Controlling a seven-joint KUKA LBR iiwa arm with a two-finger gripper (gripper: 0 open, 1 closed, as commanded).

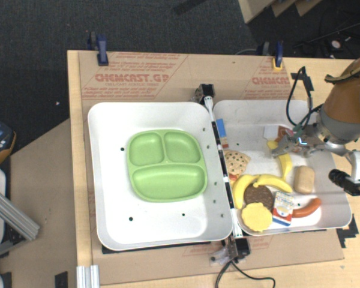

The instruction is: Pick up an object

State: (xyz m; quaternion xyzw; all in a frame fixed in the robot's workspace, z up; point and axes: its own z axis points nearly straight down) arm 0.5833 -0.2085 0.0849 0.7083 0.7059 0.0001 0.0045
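1. The arm (342,110) reaches in from the right and hangs over the upper right part of the right bin (249,110), one of two white bins on the table (78,161).
2. The gripper (297,141) sits low among the toy food near the bin's back; you cannot tell from this angle whether the jaws are released or clenched, and nothing is seen between them.
3. Candidates for picking all lie in the right bin. Nearest the gripper is a small yellow piece (284,164), just below it.
4. To do this well, centre the jaws over one separate item, descend straight, and avoid the crowded cluster at the bin's front, where neighbours touch.
5. Counts: one banana (263,182), one dark brown patty (258,195), one yellow disc (256,217), one cookie (236,159), one tan bread roll (304,179), one sausage (307,207), one small carton (282,207).
6. The left bin (108,125) holds one green divided plate (166,164) with three compartments.
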